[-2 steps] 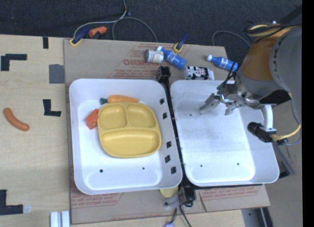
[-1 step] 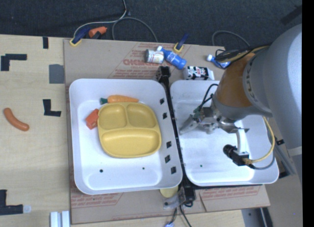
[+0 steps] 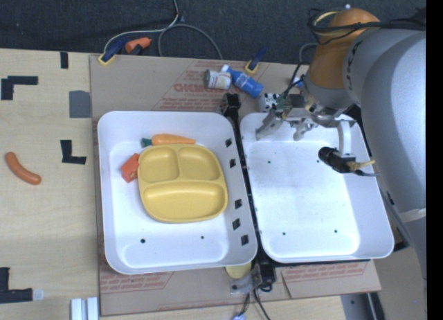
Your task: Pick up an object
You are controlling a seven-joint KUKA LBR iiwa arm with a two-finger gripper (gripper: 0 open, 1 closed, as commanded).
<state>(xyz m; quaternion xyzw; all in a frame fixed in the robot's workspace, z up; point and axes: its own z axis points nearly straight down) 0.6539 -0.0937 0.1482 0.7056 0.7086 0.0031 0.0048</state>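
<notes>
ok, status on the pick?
End effector at right bin's far edge, nothing between fingers. Yellow tray and carrot sit in left bin. Path unobstructed.

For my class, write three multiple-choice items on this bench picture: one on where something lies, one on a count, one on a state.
1. Where does the yellow plastic divided plate lie?
A. in the left white bin
B. in the right white bin
C. on the wooden bench beside the bins

2. How many compartments does that plate have?
A. two
B. three
C. five

3. How does the grey two-finger gripper stand?
A. clamped on the plate
C. raised clear of both bins, above the bench's left end
B. at the far edge of the right white bin, with nothing between its fingers

Answers: 1 A, the plate sits inside the left white bin. 2 B, two small sections sit above one large one. 3 B, the gripper hangs over that bin's far rim with nothing in it.
</notes>
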